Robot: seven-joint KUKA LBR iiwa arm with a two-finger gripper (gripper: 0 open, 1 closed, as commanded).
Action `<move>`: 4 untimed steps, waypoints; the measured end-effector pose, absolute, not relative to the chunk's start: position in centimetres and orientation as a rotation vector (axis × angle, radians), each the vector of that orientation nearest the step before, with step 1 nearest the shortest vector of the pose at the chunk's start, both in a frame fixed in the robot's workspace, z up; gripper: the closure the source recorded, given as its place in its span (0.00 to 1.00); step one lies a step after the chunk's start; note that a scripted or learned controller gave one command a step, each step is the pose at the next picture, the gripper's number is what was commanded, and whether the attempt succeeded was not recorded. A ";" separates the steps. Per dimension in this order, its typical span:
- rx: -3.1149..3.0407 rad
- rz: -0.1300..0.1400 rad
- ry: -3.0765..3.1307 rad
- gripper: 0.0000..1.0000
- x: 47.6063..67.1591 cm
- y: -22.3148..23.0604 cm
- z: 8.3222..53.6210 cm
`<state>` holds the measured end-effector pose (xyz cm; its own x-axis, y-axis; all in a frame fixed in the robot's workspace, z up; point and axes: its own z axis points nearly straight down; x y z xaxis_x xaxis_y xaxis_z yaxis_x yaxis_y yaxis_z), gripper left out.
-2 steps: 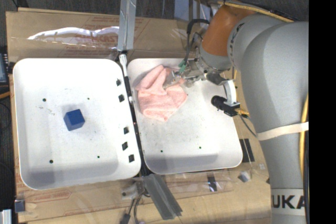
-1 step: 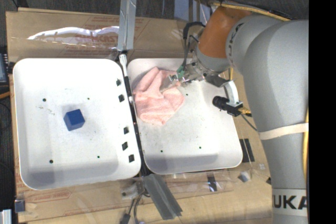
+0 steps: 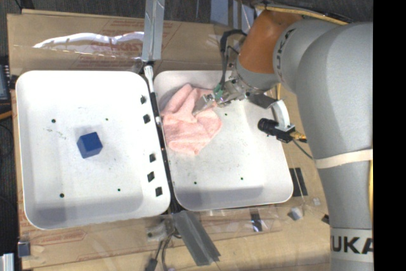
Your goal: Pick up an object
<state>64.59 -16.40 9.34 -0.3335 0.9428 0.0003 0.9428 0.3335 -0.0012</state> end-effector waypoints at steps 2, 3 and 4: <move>-1.647 0.000 -2.676 0.00 59.6 -15.3 9.3; -1.685 -0.001 -2.653 0.00 56.3 -14.8 9.3; -1.681 0.000 -2.655 0.00 54.1 -13.3 9.3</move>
<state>54.11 -13.28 9.30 -0.4279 0.9038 -0.0006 0.9038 0.4279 0.0005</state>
